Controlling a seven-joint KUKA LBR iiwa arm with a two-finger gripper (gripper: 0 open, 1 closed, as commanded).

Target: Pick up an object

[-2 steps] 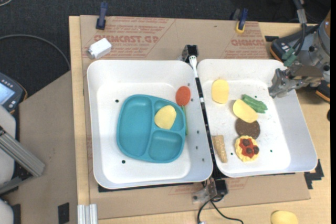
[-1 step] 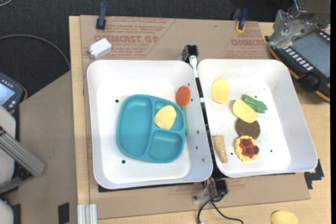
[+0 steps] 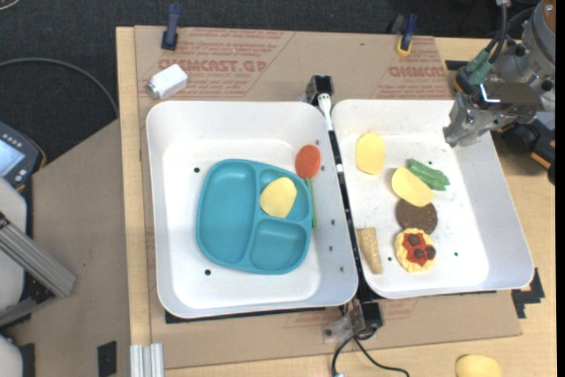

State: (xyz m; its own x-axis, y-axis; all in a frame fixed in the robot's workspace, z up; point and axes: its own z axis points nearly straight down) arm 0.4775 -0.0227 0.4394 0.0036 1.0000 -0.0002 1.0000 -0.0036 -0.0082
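the gripper (image 3: 461,130) hangs over the far right corner of the right bin (image 3: 494,216); whether it is open or closed cannot be told, and nothing shows in its grasp. nearest lie a green piece (image 3: 429,175) on a yellow piece (image 3: 410,187), then a pale yellow piece (image 3: 371,153), a brown disc (image 3: 415,215), a small pizza (image 3: 416,249) and a cone (image 3: 370,249). the left bin (image 3: 177,190) holds a teal tray (image 3: 231,216) with a yellow piece (image 3: 278,197) in it, an orange piece (image 3: 308,161) beside.
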